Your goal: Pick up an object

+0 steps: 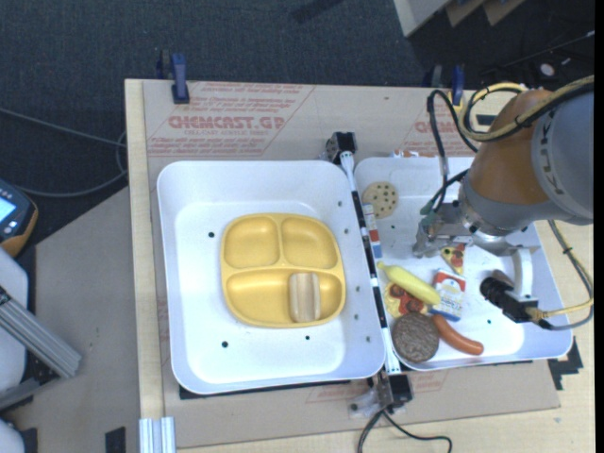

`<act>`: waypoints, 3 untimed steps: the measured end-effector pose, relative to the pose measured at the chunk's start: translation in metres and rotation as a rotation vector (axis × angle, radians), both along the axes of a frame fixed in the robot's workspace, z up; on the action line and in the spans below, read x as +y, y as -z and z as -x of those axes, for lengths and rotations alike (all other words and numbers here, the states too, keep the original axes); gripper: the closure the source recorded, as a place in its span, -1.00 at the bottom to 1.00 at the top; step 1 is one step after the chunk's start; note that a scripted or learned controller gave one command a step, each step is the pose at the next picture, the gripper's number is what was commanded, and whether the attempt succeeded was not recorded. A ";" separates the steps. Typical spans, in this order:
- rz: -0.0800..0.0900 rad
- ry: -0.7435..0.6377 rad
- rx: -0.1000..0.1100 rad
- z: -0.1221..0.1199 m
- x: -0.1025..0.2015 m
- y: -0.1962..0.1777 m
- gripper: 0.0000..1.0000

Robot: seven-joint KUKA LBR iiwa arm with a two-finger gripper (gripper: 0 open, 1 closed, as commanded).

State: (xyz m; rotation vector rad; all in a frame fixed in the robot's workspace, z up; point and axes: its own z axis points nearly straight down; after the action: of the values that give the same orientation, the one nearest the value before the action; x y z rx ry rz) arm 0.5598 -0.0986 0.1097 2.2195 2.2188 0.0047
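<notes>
In the right bin (406, 173), the gripper (436, 239), its state unclear, hovers mid-frame right above a banana (411, 283), brown patty (416, 337), sausage (459, 336) and cracker (381, 196), while the left bin (189, 253) holds a yellow divided plate (280, 269) on the cardboard-covered bench (245, 121).

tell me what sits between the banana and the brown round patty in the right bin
In the camera view, small red pieces lie between the banana and the round patty, touching or nearly touching both.
</notes>
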 end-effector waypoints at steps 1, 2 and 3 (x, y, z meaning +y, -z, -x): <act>0.000 0.000 0.001 0.000 0.000 0.001 -1.00; 0.005 0.005 0.002 -0.053 -0.095 0.026 -1.00; -0.002 0.000 0.007 -0.006 -0.051 0.025 -1.00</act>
State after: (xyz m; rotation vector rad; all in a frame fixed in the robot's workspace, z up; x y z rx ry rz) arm 0.5660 -0.1498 0.0851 2.2233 2.2236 -0.0011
